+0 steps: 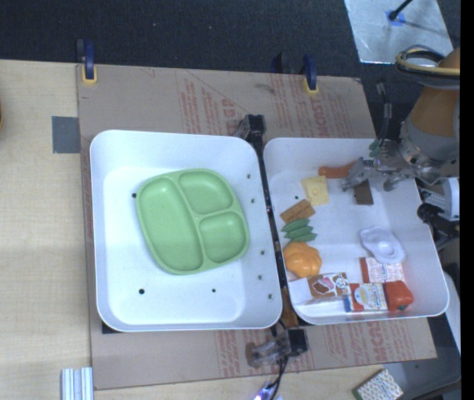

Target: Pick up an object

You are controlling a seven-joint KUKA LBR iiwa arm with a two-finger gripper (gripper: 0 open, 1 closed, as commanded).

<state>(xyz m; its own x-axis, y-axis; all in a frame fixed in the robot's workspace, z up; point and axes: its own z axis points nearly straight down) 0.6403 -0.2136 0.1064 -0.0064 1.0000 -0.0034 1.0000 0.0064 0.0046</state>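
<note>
My gripper [376, 173] hangs low over the far right part of the right bin [436, 261], coming in from the right edge. Just under and left of it lie a small brown block [363, 195] and an orange-red strip [333, 172]. Whether either is touched I cannot tell. Further left are a yellow block [316, 189], a brown cracker [296, 211] and a green pod [300, 228]. An orange fruit [303, 260], a small printed carton [328, 287], a red and white box [380, 294] and a clear white cup [382, 244] lie toward the near side.
The left bin [112, 290] holds a green divided plate [192, 220]. A black clamp [254, 127] sits at the far end between the bins, and another fitting [282, 344] at the near end. Blue clips [88, 60] pin the cardboard sheet.
</note>
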